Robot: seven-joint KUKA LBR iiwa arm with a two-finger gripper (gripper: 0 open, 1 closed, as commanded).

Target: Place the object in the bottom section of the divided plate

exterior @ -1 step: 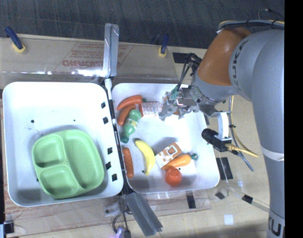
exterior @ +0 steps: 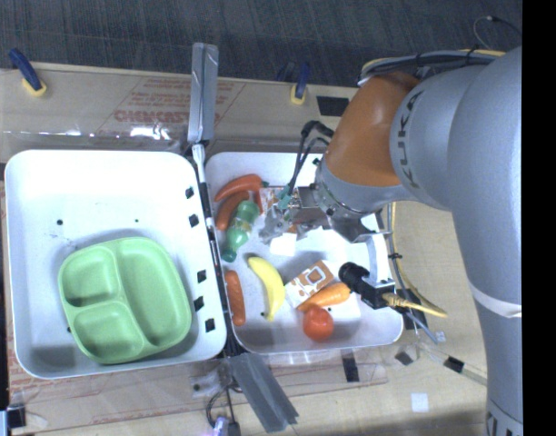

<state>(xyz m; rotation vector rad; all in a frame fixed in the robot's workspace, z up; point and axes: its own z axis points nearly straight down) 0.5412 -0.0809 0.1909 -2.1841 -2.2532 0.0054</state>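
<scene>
Divided green plastic plate comes first from my side: it sits in the left shallow white bin, toward that bin's near corner, and all three of its sections look bare, the bottom one included. So I judge the placing not yet done, and as far as I can see not even a pick is secured.

Right of the plate, across the wall between the bins, the right shallow white bin carries the candidates: two orange-red sausage-shaped toys, a green bottle-shaped toy, another reddish sausage, a yellow plastic banana, a small orange-and-white carton, an orange carrot and a red tomato-like ball. Which one is the object I cannot say.

Further right of the plate, the gripper hangs low over the far part of that bin, just beside the green toy. Whether it grips anything I cannot tell; the wrist hides it.
</scene>
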